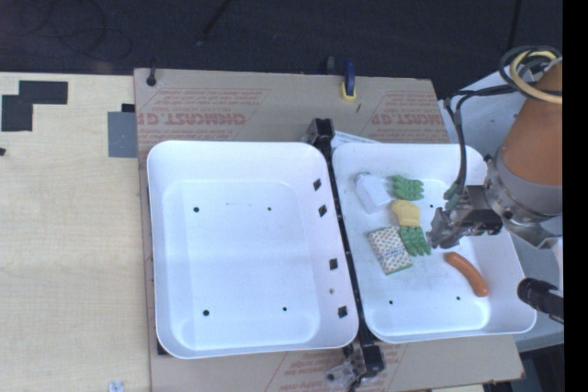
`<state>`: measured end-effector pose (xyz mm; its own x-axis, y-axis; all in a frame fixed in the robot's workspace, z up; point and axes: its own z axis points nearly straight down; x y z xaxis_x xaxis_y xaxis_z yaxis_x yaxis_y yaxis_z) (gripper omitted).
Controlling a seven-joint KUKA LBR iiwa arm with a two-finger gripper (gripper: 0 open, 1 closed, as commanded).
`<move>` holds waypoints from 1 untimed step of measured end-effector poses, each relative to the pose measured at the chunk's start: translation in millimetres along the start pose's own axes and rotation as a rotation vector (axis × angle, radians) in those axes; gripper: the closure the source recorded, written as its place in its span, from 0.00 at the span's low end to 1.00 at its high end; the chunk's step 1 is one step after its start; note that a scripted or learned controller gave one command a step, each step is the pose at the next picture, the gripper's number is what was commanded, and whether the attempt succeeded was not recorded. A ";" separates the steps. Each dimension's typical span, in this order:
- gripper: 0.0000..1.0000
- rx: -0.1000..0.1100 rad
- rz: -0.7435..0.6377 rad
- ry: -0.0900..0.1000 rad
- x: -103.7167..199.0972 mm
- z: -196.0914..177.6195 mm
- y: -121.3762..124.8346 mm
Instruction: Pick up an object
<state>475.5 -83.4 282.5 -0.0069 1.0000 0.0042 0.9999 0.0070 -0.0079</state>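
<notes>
1. Over the right-hand shallow white plastic bin (501,319), the likeliest target is the small knobbly green soft piece (415,240) lying just left of the hand (441,232). It touches or overlaps the speckled flat square packet (390,250) and sits just below the small yellow rounded block (405,213).
2. Whether the hand is open or closed cannot be told; its dark tips blur into the green piece, and nothing can be seen held.
3. Risk: these items are crowded together, so a descent may catch two at once or push the packet aside and leave nothing caught.
4. Risk: the packet looks thin and flat against the smooth bin floor, offering little edge to grip; it would probably slide.
5. Further up lie a second bumpy green piece (405,188) and a pale, whitish soft-looking lump (372,192), near each other.
6. Apart from the cluster, below the hand and to the right, an orange sausage-shaped object (467,274) lies alone; being rounded, it could roll from a glancing touch.
7. Leftward, the second white bin (165,243) shows a glossy floor with small dark dots, both bins resting on a brown cardboard sheet (230,106) on the pale wooden surface (64,243).
</notes>
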 end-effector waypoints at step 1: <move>1.00 -0.016 0.005 -0.007 -25.4 -82.9 45.7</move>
<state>522.0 -108.8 364.9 -0.0024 1.0000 -0.0032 1.0000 0.0024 0.0080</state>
